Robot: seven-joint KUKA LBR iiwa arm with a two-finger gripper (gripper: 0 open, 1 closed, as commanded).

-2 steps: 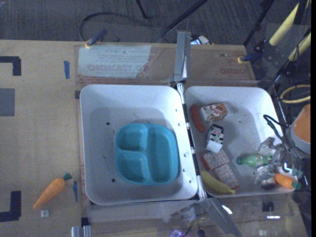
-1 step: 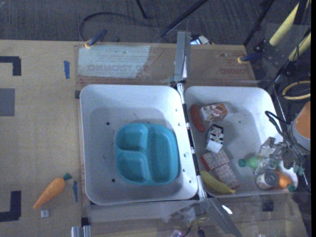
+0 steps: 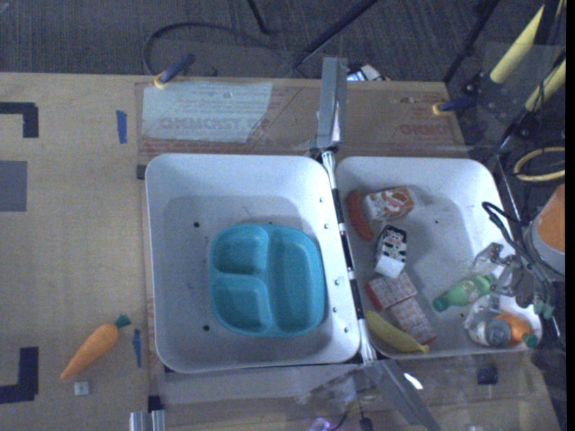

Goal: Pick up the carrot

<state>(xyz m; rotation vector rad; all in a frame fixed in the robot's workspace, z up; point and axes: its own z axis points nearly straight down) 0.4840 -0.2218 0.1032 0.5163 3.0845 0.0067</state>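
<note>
An orange carrot with a green top lies on the wooden bench, outside the bins, left of the left bin's front corner. My gripper hangs over the right side of the right bin, far from that carrot, just right of a green bottle. Below the gripper, in the bin's front right corner, lies a small orange object with a green end, beside a pale round thing. Nothing shows in the gripper's grasp.
The left bin holds a blue divided plate. The right bin also holds a red and white packet, a black and white carton, red checked boxes and a yellow banana. Cables trail at the right.
</note>
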